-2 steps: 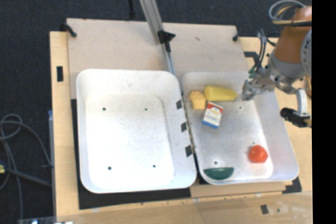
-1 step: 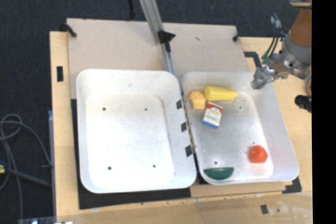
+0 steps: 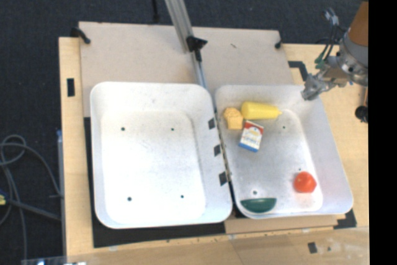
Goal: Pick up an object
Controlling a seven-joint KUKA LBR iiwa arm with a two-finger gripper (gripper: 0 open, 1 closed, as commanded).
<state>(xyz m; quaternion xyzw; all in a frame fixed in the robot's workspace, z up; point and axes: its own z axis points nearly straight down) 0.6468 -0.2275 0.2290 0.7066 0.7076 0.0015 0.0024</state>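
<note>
On the bench (image 3: 71,133) we see two shallow white bins side by side, and the left bin (image 3: 155,155) is the larger expanse to our eye. The right bin (image 3: 322,152) holds every loose object. A slanted metal rail (image 3: 175,0) runs down from the top of the view to the gap between the bins.

At the right edge, the arm (image 3: 356,40) reaches in, and its gripper (image 3: 312,89) hangs over the upper right corner of the right bin, well apart from the objects; we cannot tell how its tip is set at this size.

In the upper left part of the right bin lies a yellow, banana-like piece (image 3: 260,111), with a small tan lump (image 3: 232,118) just beside its left end. A small red, white and blue carton (image 3: 250,136) lies just below them. A dark green bowl-like object (image 3: 258,204) sits at the near rim. A small red-orange ball-shaped object (image 3: 304,182) rests toward the lower right.
</note>
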